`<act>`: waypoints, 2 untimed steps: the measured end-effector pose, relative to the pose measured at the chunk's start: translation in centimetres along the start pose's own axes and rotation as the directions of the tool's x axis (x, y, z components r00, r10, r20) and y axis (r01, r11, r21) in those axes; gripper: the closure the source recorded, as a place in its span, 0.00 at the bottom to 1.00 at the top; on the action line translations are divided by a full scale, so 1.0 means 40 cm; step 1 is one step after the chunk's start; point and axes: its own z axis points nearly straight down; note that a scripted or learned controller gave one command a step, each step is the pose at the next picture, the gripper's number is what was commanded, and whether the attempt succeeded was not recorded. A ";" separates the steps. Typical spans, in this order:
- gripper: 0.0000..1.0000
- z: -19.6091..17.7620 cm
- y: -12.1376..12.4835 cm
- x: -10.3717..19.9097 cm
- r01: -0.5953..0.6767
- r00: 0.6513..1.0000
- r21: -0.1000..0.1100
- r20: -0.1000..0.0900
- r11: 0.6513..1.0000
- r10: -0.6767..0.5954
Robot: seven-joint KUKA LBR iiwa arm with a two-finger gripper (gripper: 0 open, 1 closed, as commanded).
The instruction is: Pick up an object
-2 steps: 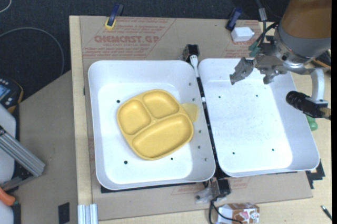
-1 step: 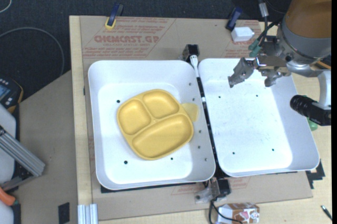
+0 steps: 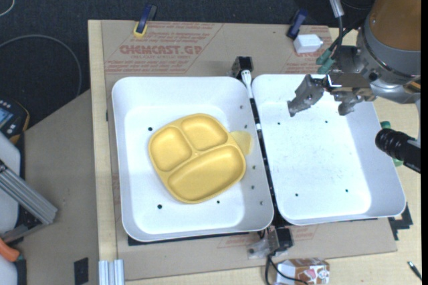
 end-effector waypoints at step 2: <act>1.00 -0.090 0.005 0.171 0.001 1.000 0.001 0.000 1.000 -0.001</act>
